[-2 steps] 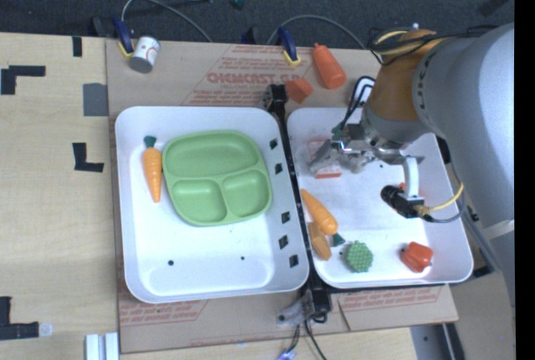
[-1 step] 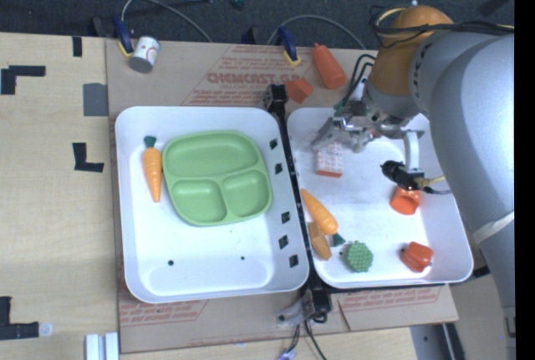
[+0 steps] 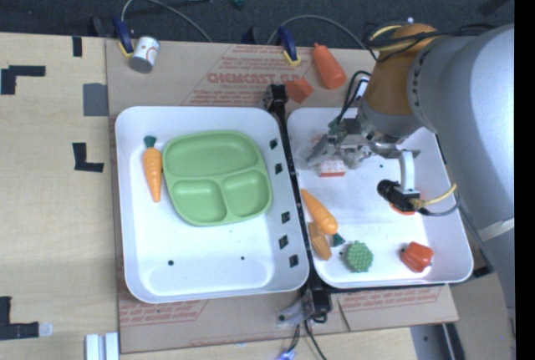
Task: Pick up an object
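My arm point(image 3: 468, 99) enters from the right and covers the upper right part of the right bin point(image 3: 435, 271). My fingers point(image 3: 338, 151) hang low over that bin's upper left area, above a small red-and-white item point(image 3: 332, 170) on the bin floor. They are splayed apart, released, with nothing between them.

Left bin point(image 3: 134, 208): a green divided plate point(image 3: 219, 177) and a carrot point(image 3: 152, 170) beside it along the left wall. I judge these out of play for this approach.

Right bin, candidates for the pick: two orange pieces point(image 3: 318, 215) near the dividing wall, a green knobbly ball point(image 3: 359, 256), a red-orange piece point(image 3: 416, 255) at the lower right, and the small item under my fingers. On the worktop point(image 3: 50, 183) behind the bins lies another orange piece point(image 3: 328, 66).

Risks noted:
- The item below me looks flat and low. My fingers could close above it or scrape the bin floor and push it aside.
- The dividing wall is near. A drift left could strike it.
- A black cable part point(image 3: 398, 195) on my wrist hangs close to the bin floor and might snag or nudge loose pieces.
- The rounded pieces could roll from a poorly centred grip.
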`<state>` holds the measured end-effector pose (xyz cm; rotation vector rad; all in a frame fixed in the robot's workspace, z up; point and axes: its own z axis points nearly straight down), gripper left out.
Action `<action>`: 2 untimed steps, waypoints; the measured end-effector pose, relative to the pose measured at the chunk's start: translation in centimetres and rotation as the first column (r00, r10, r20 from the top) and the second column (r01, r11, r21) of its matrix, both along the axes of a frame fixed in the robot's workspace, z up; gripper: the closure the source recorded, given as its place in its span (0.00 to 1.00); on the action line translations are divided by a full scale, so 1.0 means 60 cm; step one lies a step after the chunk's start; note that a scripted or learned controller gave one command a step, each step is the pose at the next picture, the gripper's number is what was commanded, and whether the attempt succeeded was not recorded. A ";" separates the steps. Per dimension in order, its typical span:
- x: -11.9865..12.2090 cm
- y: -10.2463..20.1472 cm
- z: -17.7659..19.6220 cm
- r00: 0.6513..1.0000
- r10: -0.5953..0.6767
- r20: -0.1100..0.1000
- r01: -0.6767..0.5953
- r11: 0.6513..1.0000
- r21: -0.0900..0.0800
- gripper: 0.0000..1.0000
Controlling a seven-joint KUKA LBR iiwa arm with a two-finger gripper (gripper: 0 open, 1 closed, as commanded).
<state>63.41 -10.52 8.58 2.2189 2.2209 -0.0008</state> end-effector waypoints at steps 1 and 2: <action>0.057 -0.014 -0.001 1.000 0.002 0.002 -0.002 1.000 0.001 0.00; 0.057 -0.013 0.016 1.000 0.003 0.001 -0.003 1.000 0.000 1.00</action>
